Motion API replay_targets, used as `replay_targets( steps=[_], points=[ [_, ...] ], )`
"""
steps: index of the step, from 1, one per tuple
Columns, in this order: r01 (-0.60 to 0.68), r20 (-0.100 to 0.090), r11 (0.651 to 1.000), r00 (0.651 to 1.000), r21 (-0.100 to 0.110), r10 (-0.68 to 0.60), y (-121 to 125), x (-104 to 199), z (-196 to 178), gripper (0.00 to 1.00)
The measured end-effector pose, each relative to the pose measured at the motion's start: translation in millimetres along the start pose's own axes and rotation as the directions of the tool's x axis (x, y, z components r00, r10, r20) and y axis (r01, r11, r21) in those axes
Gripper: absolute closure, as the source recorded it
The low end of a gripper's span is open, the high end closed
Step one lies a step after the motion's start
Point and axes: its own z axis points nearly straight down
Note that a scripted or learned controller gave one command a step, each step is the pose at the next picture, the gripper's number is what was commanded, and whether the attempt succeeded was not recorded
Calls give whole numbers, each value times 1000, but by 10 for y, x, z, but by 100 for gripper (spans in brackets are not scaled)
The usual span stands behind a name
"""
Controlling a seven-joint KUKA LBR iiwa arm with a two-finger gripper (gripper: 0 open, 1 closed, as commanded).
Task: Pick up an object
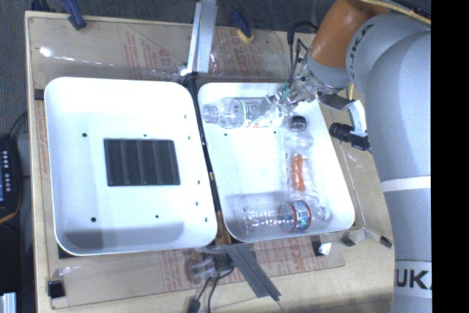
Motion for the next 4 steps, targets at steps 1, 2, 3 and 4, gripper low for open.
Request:
replay_targets(
  steps=[1, 2, 3, 4],
  points=[
    [27, 2, 1000, 1000, -2, -27, 3, -5, 2, 0],
    [28, 2, 1000, 1000, -2, -28, 6, -4, 2, 0],
    [-129, -2, 992, 992, 1, 129, 16, 37, 6, 0],
    [-80, -1, 997, 997, 0, 80, 15, 23, 5, 0]
  ],
)
